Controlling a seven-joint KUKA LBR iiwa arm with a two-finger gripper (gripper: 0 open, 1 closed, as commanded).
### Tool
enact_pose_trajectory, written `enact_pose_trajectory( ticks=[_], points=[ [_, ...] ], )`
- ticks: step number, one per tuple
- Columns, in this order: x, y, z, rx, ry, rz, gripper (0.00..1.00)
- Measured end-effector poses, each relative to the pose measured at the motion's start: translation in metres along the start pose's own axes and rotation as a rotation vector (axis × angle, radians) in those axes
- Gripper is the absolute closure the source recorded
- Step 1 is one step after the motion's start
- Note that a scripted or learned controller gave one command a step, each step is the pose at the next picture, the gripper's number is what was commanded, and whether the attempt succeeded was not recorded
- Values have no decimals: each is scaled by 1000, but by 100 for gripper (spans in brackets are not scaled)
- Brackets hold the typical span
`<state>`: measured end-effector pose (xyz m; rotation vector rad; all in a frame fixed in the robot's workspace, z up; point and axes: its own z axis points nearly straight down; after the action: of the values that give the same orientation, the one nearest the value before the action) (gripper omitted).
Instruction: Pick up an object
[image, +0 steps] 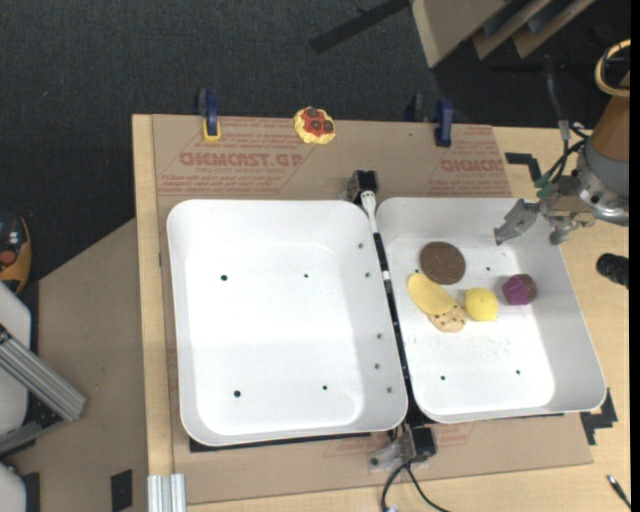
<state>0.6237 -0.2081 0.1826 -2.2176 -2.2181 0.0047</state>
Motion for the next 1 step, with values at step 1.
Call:
enact_pose_trajectory(
  ticks=[1],
  points=[
    [50, -43, 91, 11, 6, -2, 0]
  ],
)
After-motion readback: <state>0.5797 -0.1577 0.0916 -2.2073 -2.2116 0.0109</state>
